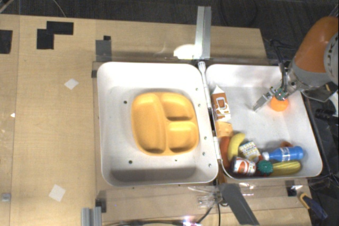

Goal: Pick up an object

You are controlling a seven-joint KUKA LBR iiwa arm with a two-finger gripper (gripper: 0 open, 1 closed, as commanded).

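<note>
My gripper (pixel 270 98) reaches down into the right bin (pixel 312 129) near its back right corner, below the arm's orange band (pixel 313 50). A small orange ball (pixel 279 105) lies on the bin floor right beside the gripper, touching or nearly touching it on its right side. I cannot see the ball held. Along the bin's left wall lies an orange and white carton (pixel 220 107). At the front sit a banana (pixel 236 143), a red and white can (pixel 243 166), a blue bottle (pixel 284 154), a green ball (pixel 265 168) and a long yellow item (pixel 286 168).
The left bin (pixel 106 129) holds a yellow divided tray (pixel 164 122). A metal post (pixel 203 29) stands behind the wall between the two bins. The middle of the right bin's floor (pixel 265 129) is bare white.
</note>
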